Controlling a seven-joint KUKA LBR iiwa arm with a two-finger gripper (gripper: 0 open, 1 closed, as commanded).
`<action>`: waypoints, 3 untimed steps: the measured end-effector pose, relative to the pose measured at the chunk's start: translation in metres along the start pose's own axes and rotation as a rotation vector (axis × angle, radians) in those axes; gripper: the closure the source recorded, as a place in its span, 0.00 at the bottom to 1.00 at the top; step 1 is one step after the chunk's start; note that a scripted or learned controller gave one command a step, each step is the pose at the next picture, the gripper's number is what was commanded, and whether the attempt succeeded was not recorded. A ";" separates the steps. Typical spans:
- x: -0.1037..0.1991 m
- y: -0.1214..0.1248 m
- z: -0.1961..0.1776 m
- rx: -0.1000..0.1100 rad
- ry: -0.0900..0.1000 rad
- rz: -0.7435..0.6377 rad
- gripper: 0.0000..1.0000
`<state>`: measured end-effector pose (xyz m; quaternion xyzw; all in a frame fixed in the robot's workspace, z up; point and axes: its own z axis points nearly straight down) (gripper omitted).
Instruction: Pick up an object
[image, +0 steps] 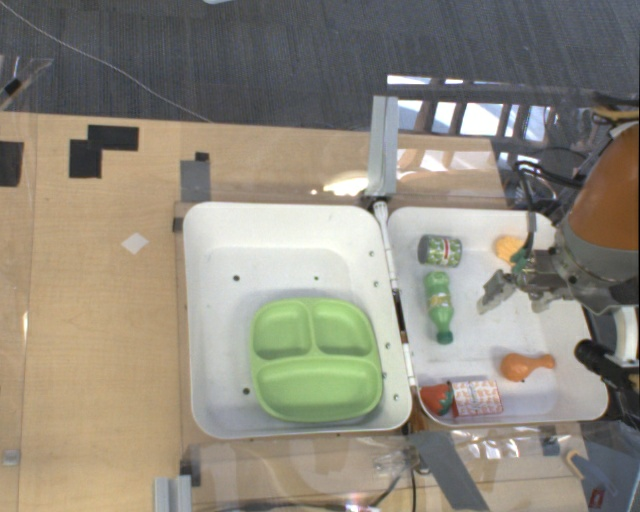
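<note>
Gripper (512, 285) hangs over the right bin (590, 405), fingers spread apart, nothing between them. Nearest candidates: green bottle (438, 306) lying just left of it, yellow item (510, 246) beyond, orange piece (522, 367) nearer the front. Best approach, as judged: centre over the bottle, straddle its narrow width, descend squarely before closing.

Yellow object (509, 246) half behind hand (518, 287)

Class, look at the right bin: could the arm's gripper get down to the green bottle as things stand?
Probably yes. The gripper hangs over the right bin, just beside the green bottle. The bottle lies apart from the green can, with bare bin floor around it.
</note>
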<state>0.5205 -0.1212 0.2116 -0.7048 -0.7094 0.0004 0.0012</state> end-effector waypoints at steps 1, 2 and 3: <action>0.035 0.022 0.115 -0.002 0.000 0.232 0.00; 0.036 0.023 0.107 0.000 0.002 0.232 1.00; 0.082 0.030 -0.003 -0.003 0.000 0.002 1.00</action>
